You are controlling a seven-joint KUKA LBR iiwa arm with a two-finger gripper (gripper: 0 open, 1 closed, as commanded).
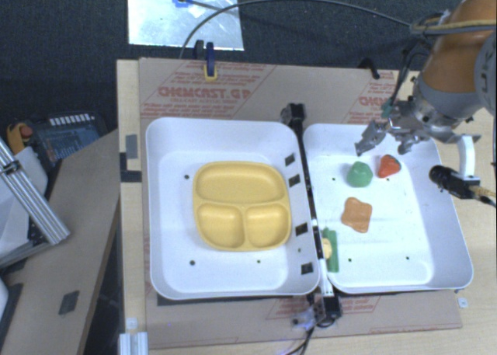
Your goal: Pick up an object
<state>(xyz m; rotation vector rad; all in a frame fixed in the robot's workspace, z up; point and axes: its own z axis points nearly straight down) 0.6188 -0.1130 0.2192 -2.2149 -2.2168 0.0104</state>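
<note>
1. The right bin (435,256) is my landmark. At its near left edge, by the wall between the bins, lies a thin green stick (331,251) touching a small yellow piece (326,248).
2. A bit farther in, near the middle, sits an orange lump (356,214). It looks light and a little squashy.
3. Farther back sits a round green toy (359,174). Just beside it is a small red toy (388,165). Both look light and smooth, so they could slip or roll. I think the best hold is across the green toy's round middle.
4. At the far side hangs the gripper (388,137), with its fingers spread apart and nothing between them.
5. Left of this bin, the left bin (167,190) holds a yellow tray (239,204).
</note>
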